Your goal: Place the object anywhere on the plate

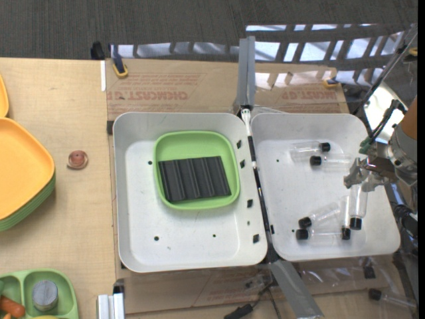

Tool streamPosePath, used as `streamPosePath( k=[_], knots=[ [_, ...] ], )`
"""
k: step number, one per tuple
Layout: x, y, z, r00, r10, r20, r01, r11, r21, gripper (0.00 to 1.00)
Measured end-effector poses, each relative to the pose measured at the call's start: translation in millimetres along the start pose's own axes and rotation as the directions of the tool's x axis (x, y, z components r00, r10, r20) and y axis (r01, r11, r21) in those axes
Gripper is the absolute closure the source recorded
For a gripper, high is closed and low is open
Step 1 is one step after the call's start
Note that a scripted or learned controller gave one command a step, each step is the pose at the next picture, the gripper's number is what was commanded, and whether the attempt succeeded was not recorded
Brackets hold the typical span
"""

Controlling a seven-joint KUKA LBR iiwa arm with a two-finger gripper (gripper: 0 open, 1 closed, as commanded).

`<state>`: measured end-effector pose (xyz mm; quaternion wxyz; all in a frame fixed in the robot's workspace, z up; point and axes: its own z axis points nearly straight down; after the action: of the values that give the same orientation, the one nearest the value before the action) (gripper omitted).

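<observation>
A: where are the objects? 
B: clear plastic tubes with black caps, scattered in the right bin. Green plate with a dark ribbed slab sits in the left bin. 
A: gripper? 
B: gripper is over the right bin's right side, can't tell what it's doing.

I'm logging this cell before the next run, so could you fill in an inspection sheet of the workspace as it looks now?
Surface: two white bins, left bin and right bin, on cardboard over a wooden bench.
Job's things: green plate in the left bin, bearing a dark ribbed insert; clear black-capped vials scattered in the right bin.
Clutter: orange plates, small red knob, green divided tray.
Grippers: gripper above the right bin's right side, over an upright vial.
Cables: nothing seen.
Surroundings: grey carpet, metal frame.
</observation>
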<state>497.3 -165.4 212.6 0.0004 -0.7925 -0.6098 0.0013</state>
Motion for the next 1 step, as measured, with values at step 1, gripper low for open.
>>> streamPosePath(
  k=[1],
  knots=[
    [0.0,0.0,0.0,1.000,0.000,0.000,0.000,1.000,0.000,0.00]
  ],
)
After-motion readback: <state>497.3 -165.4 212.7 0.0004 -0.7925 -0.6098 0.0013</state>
